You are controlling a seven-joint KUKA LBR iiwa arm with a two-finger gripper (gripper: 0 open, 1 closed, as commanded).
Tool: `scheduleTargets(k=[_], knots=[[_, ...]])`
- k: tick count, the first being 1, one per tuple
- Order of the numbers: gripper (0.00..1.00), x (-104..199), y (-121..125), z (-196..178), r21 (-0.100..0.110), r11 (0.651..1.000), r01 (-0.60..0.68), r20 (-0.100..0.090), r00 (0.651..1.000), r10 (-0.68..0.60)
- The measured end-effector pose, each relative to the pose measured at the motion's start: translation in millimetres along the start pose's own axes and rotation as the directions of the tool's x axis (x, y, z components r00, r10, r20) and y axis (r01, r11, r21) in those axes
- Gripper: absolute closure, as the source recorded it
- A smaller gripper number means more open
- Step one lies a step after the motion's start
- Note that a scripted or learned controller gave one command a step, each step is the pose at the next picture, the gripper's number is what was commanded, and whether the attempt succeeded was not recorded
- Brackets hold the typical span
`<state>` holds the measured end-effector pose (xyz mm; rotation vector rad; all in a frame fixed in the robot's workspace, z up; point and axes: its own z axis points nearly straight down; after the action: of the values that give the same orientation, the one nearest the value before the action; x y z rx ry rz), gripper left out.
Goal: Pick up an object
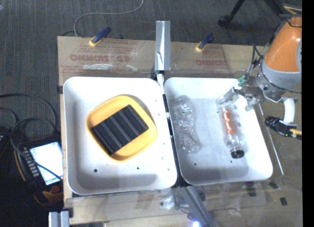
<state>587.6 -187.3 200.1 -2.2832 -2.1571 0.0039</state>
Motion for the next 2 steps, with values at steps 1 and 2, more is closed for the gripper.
scheduleTargets(k=[1, 2], knots=[[0.00, -21.2, 2.2, 103.0, -0.008, 0.992, 0.127, -0.001, 0.992, -0.127], [1.00, -19.8, 3.0, 93.1, -0.009, 0.992, 0.128, -0.003, 0.992, -0.128]])
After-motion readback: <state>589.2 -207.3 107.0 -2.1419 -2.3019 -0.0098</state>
